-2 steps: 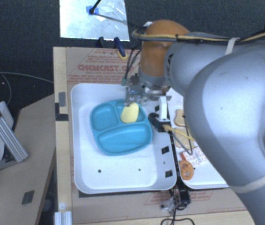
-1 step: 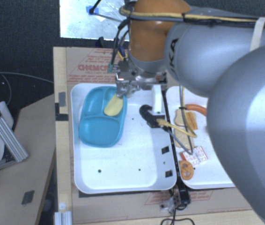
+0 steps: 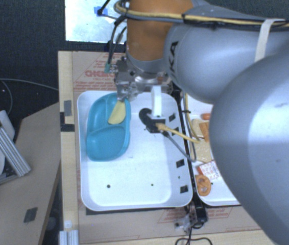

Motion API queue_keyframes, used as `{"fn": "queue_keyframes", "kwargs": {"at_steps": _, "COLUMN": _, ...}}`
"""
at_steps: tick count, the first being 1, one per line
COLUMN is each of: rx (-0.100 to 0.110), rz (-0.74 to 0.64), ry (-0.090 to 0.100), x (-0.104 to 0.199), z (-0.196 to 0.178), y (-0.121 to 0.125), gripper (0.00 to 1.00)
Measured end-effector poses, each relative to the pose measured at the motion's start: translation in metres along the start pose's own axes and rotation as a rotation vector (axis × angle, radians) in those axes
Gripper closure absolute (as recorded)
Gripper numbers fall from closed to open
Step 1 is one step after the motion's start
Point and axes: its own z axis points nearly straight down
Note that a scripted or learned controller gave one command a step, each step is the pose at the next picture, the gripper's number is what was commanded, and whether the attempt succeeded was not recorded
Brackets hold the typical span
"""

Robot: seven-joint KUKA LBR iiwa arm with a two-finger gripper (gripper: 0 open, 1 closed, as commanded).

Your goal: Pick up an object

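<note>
Left bin (image 3: 129, 206): near half bare white floor. Right bin (image 3: 221, 202), near corner: orange round thing (image 3: 203, 184) beside printed packet (image 3: 209, 171). Farther in left bin: blue dish (image 3: 103, 137) along left wall. Tan piece (image 3: 117, 114) lies on dish's far right part. Gripper (image 3: 123, 95) directly above and touching tan piece's far end; clenched or released, cannot tell. Orange band (image 3: 152, 19) farthest back.

Grey arm (image 3: 206, 55) reaches left, gripper (image 3: 122, 92) pointing down.
</note>
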Motion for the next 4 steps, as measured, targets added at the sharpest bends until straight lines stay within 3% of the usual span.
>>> {"fn": "queue_keyframes", "kwargs": {"at_steps": 1, "rx": 0.005, "rz": 0.0, "ry": -0.001, "x": 0.02, "z": 0.017, "y": -0.002, "gripper": 1.0}}
{"fn": "queue_keyframes", "kwargs": {"at_steps": 2, "rx": 0.018, "rz": 0.012, "ry": -0.004, "x": -0.055, "z": 0.108, "y": 0.042, "gripper": 1.0}}
{"fn": "queue_keyframes", "kwargs": {"at_steps": 3, "rx": 0.025, "rz": 0.005, "ry": 0.001, "x": -0.073, "z": 0.134, "y": -0.044, "gripper": 1.0}}
{"fn": "queue_keyframes", "kwargs": {"at_steps": 4, "rx": 0.005, "rz": 0.007, "ry": 0.0, "x": -0.12, "z": 0.069, "y": 0.016, "gripper": 1.0}}
